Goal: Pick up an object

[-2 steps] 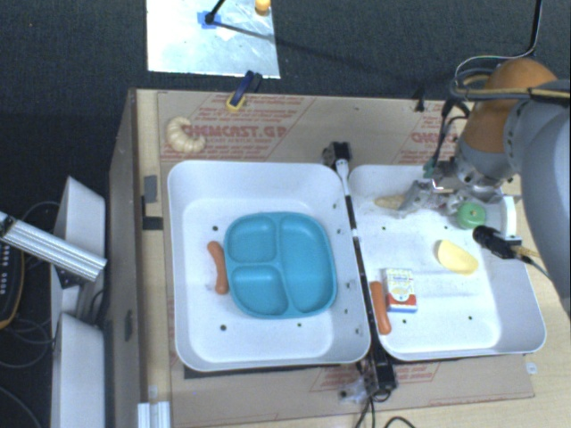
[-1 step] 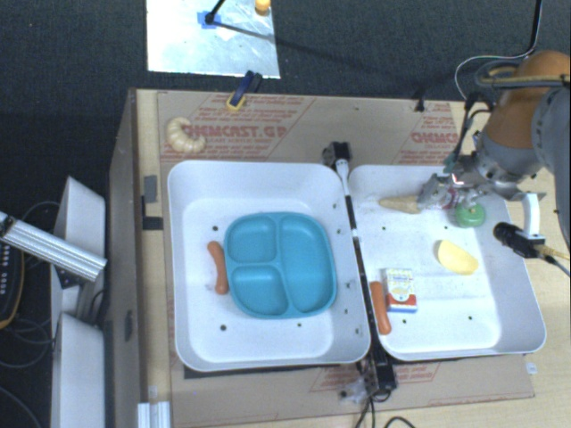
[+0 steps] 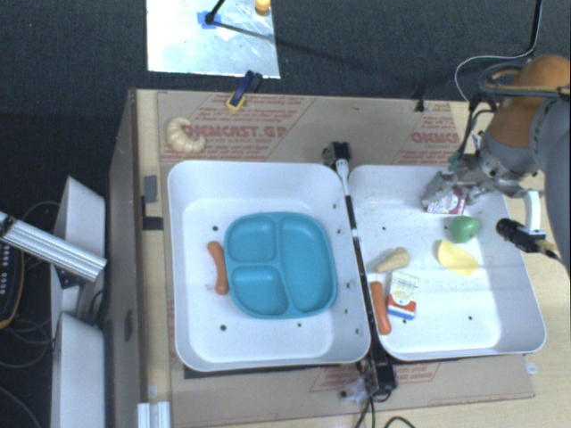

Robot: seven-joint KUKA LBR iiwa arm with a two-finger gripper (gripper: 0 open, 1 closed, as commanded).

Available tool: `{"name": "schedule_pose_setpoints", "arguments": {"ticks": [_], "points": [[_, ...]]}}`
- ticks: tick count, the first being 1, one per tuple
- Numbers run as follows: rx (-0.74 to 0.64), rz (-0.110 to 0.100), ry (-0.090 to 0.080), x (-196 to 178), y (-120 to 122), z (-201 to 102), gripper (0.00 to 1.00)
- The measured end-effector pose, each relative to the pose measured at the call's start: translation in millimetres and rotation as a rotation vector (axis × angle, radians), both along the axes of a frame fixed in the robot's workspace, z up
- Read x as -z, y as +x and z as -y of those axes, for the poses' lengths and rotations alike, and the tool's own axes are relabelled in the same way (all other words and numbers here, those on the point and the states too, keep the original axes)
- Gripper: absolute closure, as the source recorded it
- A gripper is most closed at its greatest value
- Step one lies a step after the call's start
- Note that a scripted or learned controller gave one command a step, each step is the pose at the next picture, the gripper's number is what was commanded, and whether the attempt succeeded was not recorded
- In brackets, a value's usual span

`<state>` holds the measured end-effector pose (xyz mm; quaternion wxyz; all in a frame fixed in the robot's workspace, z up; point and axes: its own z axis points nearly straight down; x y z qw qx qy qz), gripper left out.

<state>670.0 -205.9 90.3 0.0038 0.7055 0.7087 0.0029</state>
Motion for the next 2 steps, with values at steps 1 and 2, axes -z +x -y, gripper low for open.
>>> {"name": "schedule_pose_setpoints", "arguments": {"ticks": [1,2], "points": [[-0.003,0.001,-0.002,-9.5,0.2,-0.1,1.0],[-0.002,-0.003,0.003,-96.0,-25.4,-126.7,1.0]]}}
